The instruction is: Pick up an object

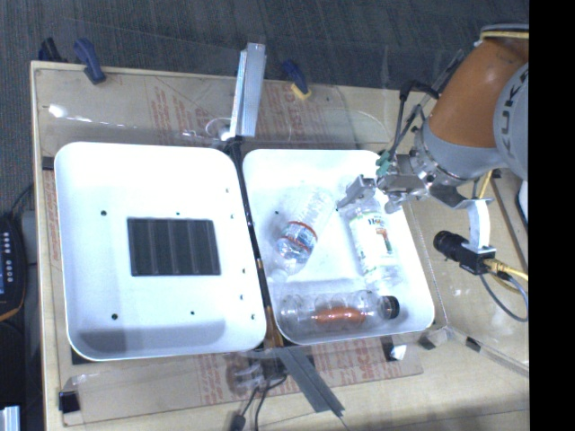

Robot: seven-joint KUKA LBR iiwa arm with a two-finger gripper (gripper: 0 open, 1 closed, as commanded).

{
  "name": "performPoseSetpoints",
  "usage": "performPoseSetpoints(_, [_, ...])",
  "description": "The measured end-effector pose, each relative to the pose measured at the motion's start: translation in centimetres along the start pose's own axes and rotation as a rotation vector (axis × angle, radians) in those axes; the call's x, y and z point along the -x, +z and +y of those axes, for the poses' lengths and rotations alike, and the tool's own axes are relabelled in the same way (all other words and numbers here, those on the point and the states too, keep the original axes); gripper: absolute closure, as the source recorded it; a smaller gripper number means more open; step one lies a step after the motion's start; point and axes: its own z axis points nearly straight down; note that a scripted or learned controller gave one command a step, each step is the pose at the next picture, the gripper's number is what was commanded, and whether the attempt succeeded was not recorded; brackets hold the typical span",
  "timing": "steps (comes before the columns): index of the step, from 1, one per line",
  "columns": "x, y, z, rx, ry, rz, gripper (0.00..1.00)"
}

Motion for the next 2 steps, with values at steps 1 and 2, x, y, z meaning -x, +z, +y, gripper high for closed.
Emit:
performPoseSetpoints(1, [-5.8, 6.3, 0.1, 0.000, -0.075, -0.001, 0.00])
performPoseSetpoints(2, [-5.7, 16.7, 1.5, -0.001, -0.082, 0.000, 0.00])
